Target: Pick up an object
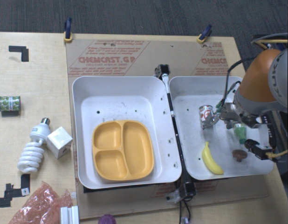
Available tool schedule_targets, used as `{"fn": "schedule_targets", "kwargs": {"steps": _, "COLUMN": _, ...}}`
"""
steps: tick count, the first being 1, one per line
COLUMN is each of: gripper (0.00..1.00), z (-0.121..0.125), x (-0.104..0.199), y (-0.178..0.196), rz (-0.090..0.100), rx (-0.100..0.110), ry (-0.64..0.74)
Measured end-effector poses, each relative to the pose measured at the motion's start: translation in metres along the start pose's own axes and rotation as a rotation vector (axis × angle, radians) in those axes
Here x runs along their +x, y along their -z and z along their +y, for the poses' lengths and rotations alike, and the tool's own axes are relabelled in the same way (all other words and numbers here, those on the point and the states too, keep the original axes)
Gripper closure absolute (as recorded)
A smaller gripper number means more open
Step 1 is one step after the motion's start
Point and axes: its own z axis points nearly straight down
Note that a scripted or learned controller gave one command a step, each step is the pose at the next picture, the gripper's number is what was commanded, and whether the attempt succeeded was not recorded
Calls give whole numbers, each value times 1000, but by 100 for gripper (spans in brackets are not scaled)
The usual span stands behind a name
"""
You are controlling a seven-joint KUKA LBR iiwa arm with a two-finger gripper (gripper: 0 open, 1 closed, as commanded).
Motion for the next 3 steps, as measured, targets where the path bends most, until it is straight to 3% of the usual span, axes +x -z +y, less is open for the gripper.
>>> {"fn": "schedule_targets", "kwargs": {"steps": 1, "gripper": 0, "z": -58, "x": 45, "y": -10, "rz": 1, "rx": 2, "ry": 1}}
{"fn": "schedule_targets", "kwargs": {"steps": 2, "gripper": 100, "z": -57, "x": 44, "y": 0, "rz": 0, "rx": -1, "ry": -1}}
{"fn": "schedule_targets", "kwargs": {"steps": 3, "gripper": 100, "z": -35, "x": 47, "y": 16, "rz": 0, "rx": 0, "ry": 3}}
